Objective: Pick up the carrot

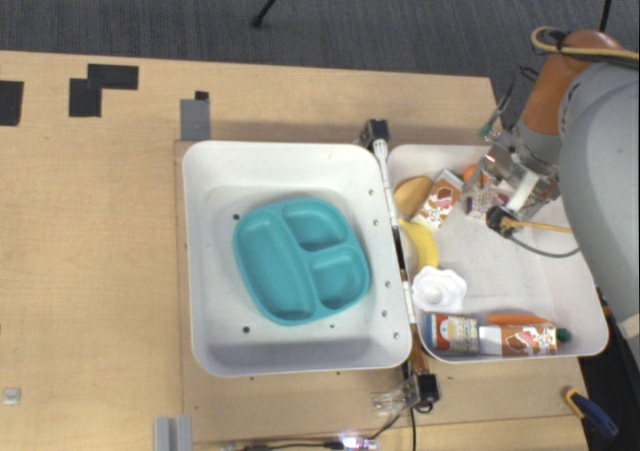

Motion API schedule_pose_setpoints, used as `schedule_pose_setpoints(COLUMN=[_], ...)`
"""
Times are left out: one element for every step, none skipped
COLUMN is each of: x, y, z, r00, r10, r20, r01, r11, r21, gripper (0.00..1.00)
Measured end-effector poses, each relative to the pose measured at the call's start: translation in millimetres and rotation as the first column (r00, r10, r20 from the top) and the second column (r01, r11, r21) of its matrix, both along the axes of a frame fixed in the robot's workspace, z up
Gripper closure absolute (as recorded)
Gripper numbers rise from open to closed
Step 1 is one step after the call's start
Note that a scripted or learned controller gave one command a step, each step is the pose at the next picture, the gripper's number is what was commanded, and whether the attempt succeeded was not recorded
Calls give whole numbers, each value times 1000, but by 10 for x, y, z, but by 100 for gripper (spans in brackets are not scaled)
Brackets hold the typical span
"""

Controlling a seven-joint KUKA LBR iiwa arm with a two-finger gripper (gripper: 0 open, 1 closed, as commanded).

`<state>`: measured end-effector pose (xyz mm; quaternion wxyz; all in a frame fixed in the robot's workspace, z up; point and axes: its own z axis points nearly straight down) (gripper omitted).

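The carrot (516,318) lies at five o'clock in the right bin (560,284), tucked behind a bottle (487,336). The gripper (497,201) hovers at two o'clock, grip state unclear.

I see even, bright, diffuse light from overhead. The white bins (300,164) come close to washing out, and soft shadows sit inside their walls. Left of the jaws, the teal tray (298,257) shows a mild sheen. The arm (600,159), right of the jaws, looks soft and blurred. The worktop (90,239) shows no harsh glare.
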<state>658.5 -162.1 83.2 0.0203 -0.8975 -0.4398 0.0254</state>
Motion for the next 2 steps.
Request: schedule_pose_setpoints(x=[-57,61], y=[-286,-286], z=[-8,3], r00=[1000,909], r10=[14,413], r20=[24,51], r01=[-14,-413], r11=[1000,911], r21=[-5,-9], gripper=[0,0])
